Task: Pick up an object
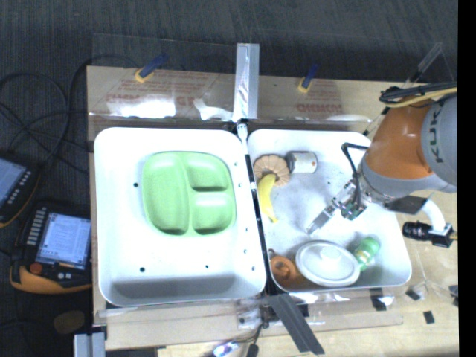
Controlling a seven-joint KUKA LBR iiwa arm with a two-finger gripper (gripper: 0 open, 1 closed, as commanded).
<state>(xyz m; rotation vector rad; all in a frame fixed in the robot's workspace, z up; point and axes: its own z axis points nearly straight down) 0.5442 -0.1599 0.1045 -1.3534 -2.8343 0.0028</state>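
My gripper (333,208) hangs over the bare middle of the right bin (387,274), open, with nothing between its fingers. To its left lie a yellow banana (265,197) and a tan ring-shaped pastry (272,166). A small white cylinder (302,162) rests beside the pastry at the back. Below the gripper a white bowl (326,263) sits near the front, with a green bottle (365,248) at its right and a brown object (282,271) at its left.
The left bin (119,266) holds a green divided plate (188,192). A raised divider (253,214) separates the two bins. The arm's orange band (398,151) hangs above the right bin's right edge. Tablets and cables lie off the bench's left.
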